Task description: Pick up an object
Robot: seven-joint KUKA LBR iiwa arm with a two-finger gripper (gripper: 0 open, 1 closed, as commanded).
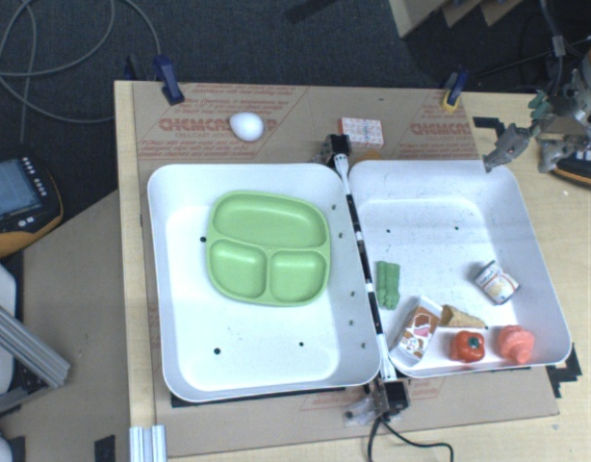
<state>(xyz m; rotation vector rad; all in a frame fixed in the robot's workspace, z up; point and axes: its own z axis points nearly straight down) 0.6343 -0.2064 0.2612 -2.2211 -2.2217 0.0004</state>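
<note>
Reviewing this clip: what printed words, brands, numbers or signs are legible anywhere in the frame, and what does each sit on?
"CHEMCAN": red print on the cardboard sheet, left of its top middle.
"CHEMCAN": the same red print again on its right, partly cut by the right bin.
Smaller red lines around both logos: too blurred to read.
Small carton and tin in the right bin: printing too small to read.
Handheld screen at left: unreadable.
</note>
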